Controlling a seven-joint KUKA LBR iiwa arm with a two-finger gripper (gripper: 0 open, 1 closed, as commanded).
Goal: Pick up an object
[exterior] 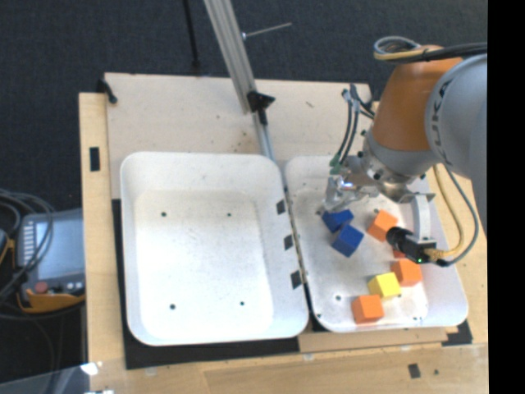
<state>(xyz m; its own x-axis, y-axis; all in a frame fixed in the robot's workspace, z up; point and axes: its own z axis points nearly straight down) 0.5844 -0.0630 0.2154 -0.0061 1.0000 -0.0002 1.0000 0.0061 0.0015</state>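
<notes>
Closest to the camera, an orange cube-shaped block (pixel 368 308) sits near the front edge of the right shallow white plastic bin (pixel 443 314). Just behind it, deeper in that bin, is a yellow cube-shaped block (pixel 384 285), and touching that one is a second orange block (pixel 408 272). A third orange block (pixel 381 224) lies further back. Toward the bin's left wall are 2 blue cube-shaped blocks, one (pixel 348 240) in front and one (pixel 335 219) behind it, touching each other.

Any of these 6 blocks could be the one to pick up.

A grey arm with an orange band (pixel 410 109) reaches over the back of the right bin. Its metal two-finger gripper (pixel 340 191) is right above the back blue block. I cannot tell how wide it is, or whether it has hold of anything.

Beside the right bin is the left shallow white plastic bin (pixel 205 167), with a silver metal pole (pixel 234 43) rising behind the place where they meet.

What could go wrong: the 2 blue blocks touch, so I think the gripper might land on both and push them apart. The back blue block looks turned, so it could slip out. The bin's left wall is near too, and the gripper could bump it.
</notes>
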